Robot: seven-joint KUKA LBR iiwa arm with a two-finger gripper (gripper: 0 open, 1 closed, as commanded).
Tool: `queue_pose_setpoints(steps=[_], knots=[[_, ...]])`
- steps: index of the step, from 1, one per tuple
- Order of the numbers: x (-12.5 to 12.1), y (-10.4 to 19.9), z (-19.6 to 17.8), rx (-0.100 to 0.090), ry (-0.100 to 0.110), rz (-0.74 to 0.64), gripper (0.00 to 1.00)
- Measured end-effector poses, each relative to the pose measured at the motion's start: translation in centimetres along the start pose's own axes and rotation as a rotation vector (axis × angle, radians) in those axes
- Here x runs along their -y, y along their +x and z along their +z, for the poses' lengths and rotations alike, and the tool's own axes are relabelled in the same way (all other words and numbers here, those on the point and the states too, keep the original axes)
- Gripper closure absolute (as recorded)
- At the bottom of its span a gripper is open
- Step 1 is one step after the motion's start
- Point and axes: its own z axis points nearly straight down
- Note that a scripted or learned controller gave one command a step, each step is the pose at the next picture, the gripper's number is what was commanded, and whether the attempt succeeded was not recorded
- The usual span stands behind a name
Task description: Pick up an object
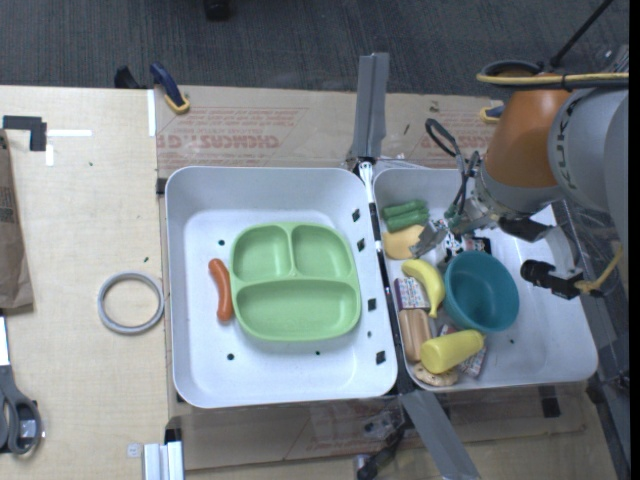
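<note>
Here the gripper (447,230), its grasp impossible to tell, hung over the crowded right bin (560,353), where the banana (427,281) and teal bowl (481,290) lay so close that a descent risked nudging both.

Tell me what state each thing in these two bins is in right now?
green divided plate: lying flat in the left bin, compartments bare
orange carrot: lying beside the plate
teal bowl: upright, mouth open
banana: lying against the bowl
yellow bottle: on its side
gripper: low over the right bin
</note>
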Motion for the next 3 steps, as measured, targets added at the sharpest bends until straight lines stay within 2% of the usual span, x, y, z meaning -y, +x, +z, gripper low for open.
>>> queue_pose_setpoints(steps=[1,2,3], knots=[[0.0,-0.1,-0.9,0.001,-0.001,0.004,1.00],[-5.5,2.1,-14.0,0.000,0.003,0.222,1.00],[4.3,1.1,-3.4,-0.001,0.001,0.167,1.00]])
